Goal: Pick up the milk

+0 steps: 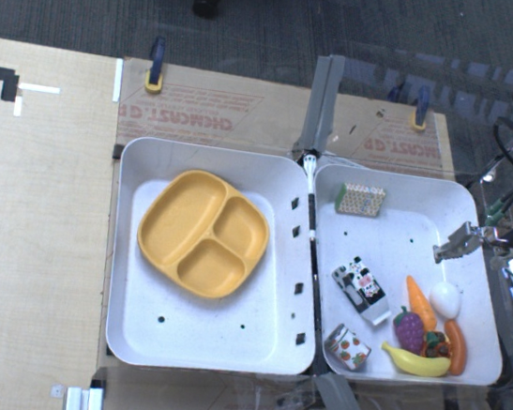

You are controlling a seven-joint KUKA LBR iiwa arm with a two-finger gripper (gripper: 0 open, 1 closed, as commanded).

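Task barely started. Milk (360,287), a cow-print carton, lies on its side in the right bin (395,226), near that bin's left wall, about mid-depth, cap end toward the front. Nothing touches it. The tool (459,243) sits at the right bin's right edge, well apart from the milk, nothing between its fingers as far as shows. It looks a bit spread, but the view there is cluttered with cables, so I cannot tell whether it is wide or narrow. Left to do: move across the bin to the carton, come down, close on it, lift.

Containers:
- Left bin (126,257): holds a yellow plate (203,232) with three compartments, nothing in them. Plate sits toward the bin's back-left part.
- Right bin: a small box (360,200) near the back wall; carrot (419,300) and egg (444,299) touching or nearly so, near the right wall; grapes (408,330) just in front of the carrot; banana (416,362) along the front-right corner; a second orange piece (455,348) beside the banana, probably another carrot; a small cup (348,348) at the front-left corner, tilted against the rim.

Milk has clear space around it; nearest neighbours are the carrot and the cup, both apart. Grasp across the carton's narrow width looks the easiest.
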